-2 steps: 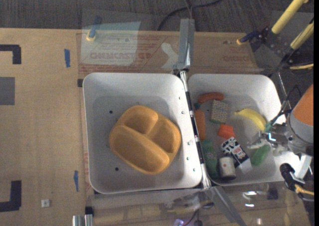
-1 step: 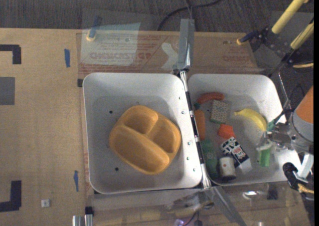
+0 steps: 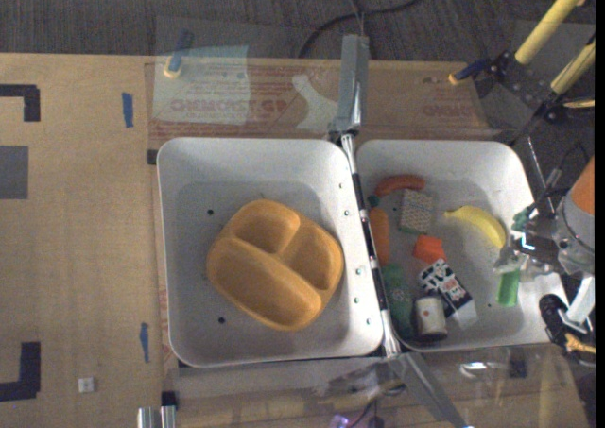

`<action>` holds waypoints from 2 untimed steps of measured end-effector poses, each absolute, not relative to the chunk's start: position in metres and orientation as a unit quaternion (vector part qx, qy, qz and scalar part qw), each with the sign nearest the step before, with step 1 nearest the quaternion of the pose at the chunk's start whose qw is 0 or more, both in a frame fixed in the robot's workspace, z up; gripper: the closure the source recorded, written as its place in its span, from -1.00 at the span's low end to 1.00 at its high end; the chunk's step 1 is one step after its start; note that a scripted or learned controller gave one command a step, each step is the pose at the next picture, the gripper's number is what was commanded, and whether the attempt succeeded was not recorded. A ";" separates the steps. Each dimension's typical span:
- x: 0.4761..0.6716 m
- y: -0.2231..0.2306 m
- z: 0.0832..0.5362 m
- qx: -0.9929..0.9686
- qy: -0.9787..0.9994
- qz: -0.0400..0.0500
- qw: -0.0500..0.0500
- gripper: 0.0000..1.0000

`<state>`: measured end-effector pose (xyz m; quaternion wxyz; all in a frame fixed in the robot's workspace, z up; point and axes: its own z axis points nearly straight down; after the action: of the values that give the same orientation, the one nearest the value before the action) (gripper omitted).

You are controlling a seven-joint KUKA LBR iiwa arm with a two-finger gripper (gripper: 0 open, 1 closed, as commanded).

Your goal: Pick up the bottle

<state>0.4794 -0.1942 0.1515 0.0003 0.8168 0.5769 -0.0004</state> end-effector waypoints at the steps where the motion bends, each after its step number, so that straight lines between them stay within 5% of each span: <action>1: 0.483 -0.100 0.224 0.800 0.601 0.000 0.000 1.00; 2: 0.480 -0.136 0.244 0.796 0.605 0.000 0.001 1.00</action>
<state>0.4796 -0.1358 0.2441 0.0006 0.7959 0.6054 -0.0004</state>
